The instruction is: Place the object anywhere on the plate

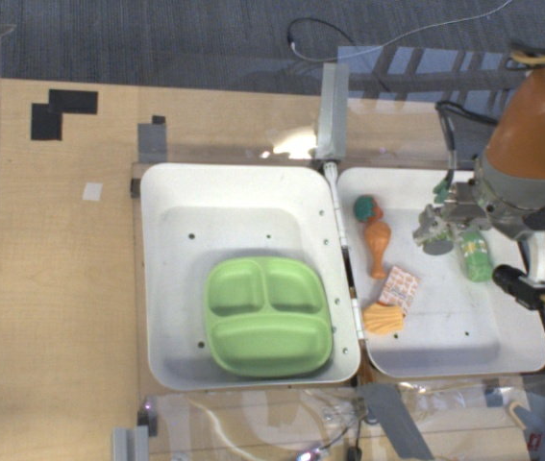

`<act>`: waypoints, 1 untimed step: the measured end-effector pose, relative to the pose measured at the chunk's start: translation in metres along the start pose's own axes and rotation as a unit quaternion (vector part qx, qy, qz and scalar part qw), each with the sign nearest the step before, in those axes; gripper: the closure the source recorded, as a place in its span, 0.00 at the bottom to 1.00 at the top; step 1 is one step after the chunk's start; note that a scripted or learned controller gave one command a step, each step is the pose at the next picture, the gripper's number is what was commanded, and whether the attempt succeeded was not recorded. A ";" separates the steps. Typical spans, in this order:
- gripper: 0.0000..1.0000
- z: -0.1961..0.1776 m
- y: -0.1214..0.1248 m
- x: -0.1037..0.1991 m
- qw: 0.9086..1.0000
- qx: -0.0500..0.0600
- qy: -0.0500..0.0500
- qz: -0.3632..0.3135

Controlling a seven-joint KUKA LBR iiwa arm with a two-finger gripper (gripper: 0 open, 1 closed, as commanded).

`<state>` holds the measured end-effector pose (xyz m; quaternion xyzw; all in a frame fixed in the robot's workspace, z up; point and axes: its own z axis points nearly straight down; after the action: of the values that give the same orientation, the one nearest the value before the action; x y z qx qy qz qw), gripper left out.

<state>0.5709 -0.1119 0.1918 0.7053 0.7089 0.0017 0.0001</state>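
The green plate [268,316] — a moulded tray with three compartments — sits in the left bin [171,257], toward its near edge, and nothing lies on it. The things to choose from are all in the right bin [503,349]: a toy carrot [377,242] with a green top [365,207], a small patterned packet [398,285], a ridged orange piece [383,319] near the bin's front left corner, and a green bottle [476,255] at the right side.

The gripper [437,230] hangs over the right bin's upper middle, with the arm's grey wrist and orange band [533,128] rising behind it to the right. From this slanted view its working end is a tangle of grey metal (nothing can be made out between its tips), so whether it is spread or closed cannot be told, and no object can be said to be held.

The relation that matters: the bottle lies just beside the gripper, to its right and slightly nearer the camera, with its long axis running roughly up-and-down in the view. The carrot lies about as near on the other side, its long axis also near vertical. The plate is well apart to the left — across the divider [341,248] between the bins — so any carry must, in my judgement, travel leftward and toward the camera.
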 end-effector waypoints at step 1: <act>1.00 -0.037 -0.010 0.112 0.999 0.000 0.000 -0.040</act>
<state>0.5601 0.0002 0.2294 0.6761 0.7368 0.0013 0.0003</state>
